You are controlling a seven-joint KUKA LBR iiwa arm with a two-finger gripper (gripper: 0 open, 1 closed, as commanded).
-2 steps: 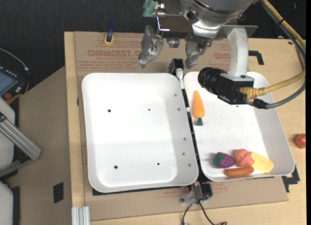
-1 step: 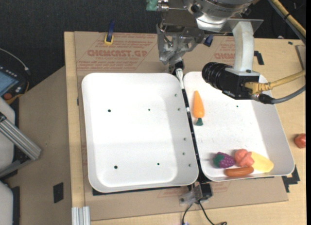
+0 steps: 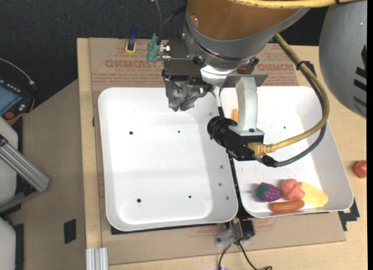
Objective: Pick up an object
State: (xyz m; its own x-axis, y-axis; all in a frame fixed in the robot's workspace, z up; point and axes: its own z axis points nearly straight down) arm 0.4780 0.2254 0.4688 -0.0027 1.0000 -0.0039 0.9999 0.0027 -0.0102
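Note:
My gripper [image 3: 182, 100] hangs over the far edge of the left bin [image 3: 116, 164], near its right side, with nothing seen in it. Toy food lies in the near corner of the right bin [image 3: 309, 117]: a purple grape bunch [image 3: 268, 192], a pink-orange piece [image 3: 292, 189], a yellow piece [image 3: 315, 196] and a red sausage [image 3: 286, 206]. A small orange item [image 3: 235, 114] peeks out beside the white bracket at the right bin's left wall. The arm's orange band and grey wrist hide the far middle of both bins.
A black camera mount [image 3: 233, 136] with a yellow cable [image 3: 303, 137] hangs over the wall between the bins. An orange object [image 3: 361, 169] lies outside the right bin at the right edge. Blue and green clips [image 3: 143, 45] sit at the cardboard's far edge.

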